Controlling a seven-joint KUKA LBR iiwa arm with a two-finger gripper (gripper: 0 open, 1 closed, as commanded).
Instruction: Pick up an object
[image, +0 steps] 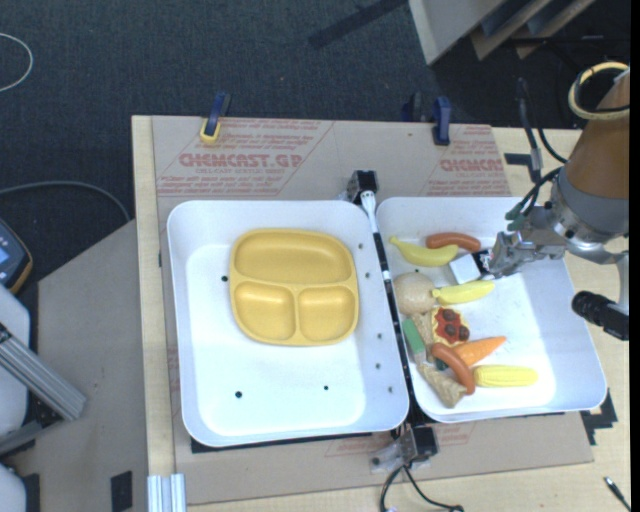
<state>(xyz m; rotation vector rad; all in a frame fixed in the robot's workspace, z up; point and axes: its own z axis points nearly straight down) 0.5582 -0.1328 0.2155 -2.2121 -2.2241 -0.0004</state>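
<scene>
Pincer (492, 258) sits low in the right bin (565, 330), at its upper middle, on an arm (600, 170) entering from the right edge of the view. Pincer state: cannot tell (the tips merge with a small white-and-dark item below them, and no object is seen to be gripped).

Items nearest the pincer: a red sausage (452, 241) just to its left, a yellow banana (424, 253) beside and below that sausage, and a second yellow banana (464, 292) just below the pincer, apart from it.

Further out in the same bin, toward its left wall: a pale beige rounded piece (411, 292), a pizza slice with dark toppings (449, 326), an orange carrot (478, 350), a second red sausage (455, 368) crossing under the carrot, and a yellow corn cob (506, 376) nearest the front rim. These lie clustered, several touching. The right half of this bin floor is bare white.

Left bin (200, 300): one yellow divided plate (295, 285), three compartments, lying flat in the upper half.

Both bins rest side by side on a cardboard-covered table (300, 150) with red printing, held at the far edge by a yellow clamp (211, 124) and a blue clamp (441, 118)
</scene>
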